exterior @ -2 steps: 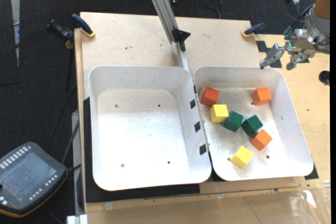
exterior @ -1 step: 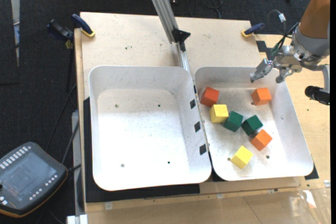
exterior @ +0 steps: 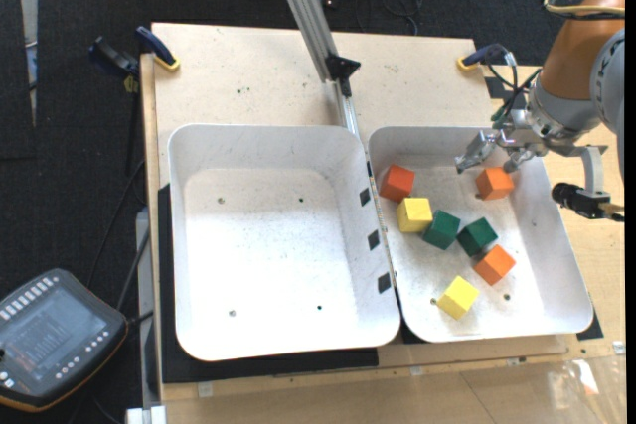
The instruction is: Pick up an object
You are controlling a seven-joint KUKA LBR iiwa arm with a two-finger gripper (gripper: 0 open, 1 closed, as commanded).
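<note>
Camera view shows the grey two-finger gripper [exterior: 494,157] with jaws apart at the right white plastic bin's [exterior: 562,243] far side, poised just above a small orange cube [exterior: 494,182], seemingly lining up a grasp.

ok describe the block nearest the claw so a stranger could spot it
Look in the right-hand shallow white bin, at its far right corner under the claw. The small orange cube there sits alone by the wall; the other orange cubes lie beside yellow or green blocks.
</note>
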